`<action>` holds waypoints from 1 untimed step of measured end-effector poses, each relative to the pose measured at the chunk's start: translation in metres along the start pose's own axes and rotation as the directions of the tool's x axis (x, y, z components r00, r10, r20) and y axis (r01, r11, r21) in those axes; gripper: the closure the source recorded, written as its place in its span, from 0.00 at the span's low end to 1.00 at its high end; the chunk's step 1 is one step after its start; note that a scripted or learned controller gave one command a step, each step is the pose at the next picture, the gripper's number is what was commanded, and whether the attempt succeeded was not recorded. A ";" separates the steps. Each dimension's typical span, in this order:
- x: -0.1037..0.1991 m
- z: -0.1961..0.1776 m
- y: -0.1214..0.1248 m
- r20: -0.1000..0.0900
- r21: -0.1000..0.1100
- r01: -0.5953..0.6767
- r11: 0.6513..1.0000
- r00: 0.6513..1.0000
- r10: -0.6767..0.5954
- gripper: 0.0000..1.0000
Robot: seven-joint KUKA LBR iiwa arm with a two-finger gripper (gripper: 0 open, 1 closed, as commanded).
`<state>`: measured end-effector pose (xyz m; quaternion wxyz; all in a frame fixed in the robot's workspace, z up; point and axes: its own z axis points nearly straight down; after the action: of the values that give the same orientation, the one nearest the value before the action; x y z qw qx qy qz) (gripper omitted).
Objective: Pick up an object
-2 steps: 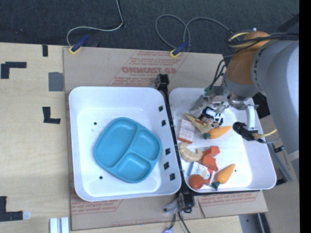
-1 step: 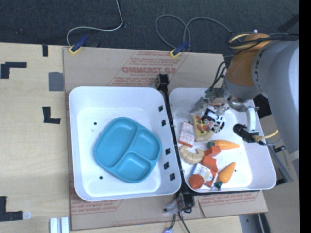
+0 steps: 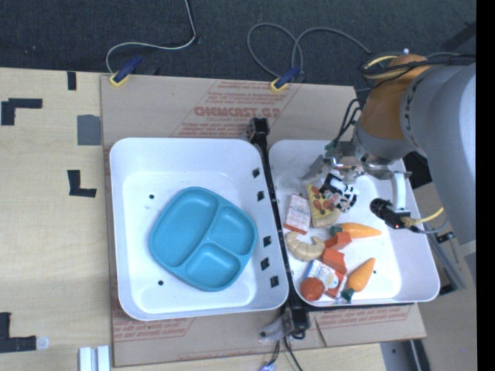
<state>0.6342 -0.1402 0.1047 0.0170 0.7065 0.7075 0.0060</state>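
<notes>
The claw [image 3: 338, 178] is positioned low over the far part of the right bin [image 3: 418, 280], below the grey arm [image 3: 445, 122] and its orange band [image 3: 384, 103]. Whether the claw is parted or closed cannot be told from this angle, and no object is visibly between its tips.

Directly at the claw lies a small black-and-white item [image 3: 340, 190], touching a yellow printed packet [image 3: 322, 205]. Just left of the claw is a flat red-and-white packet [image 3: 298, 212]. Nearer the camera than the claw lie a pale curved banana-shaped piece [image 3: 305, 245], an orange toy carrot [image 3: 357, 231], a second carrot [image 3: 361, 273], a round red tomato-like piece [image 3: 312, 288] and a red-and-white carton [image 3: 326, 272]. These pickable objects are crowded together, several touching.

Well left of the claw, the left bin [image 3: 131, 161] holds a smooth blue divided plate [image 3: 203, 238] with three compartments.

Both bins are shallow, white and glossy, with rounded corners, and sit on a brown cardboard sheet [image 3: 186, 110] with red print. The sheet lies on a light wooden table [image 3: 46, 230] marked with black tape. Beyond the table is dark carpet [image 3: 77, 14] crossed by thin cables [image 3: 309, 41].
</notes>
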 end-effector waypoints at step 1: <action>0.005 0.000 -0.003 0.001 -0.011 0.002 1.000 1.000 -0.002 0.00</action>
<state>0.6314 -0.1355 0.1045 0.0213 0.7057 0.7081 0.0096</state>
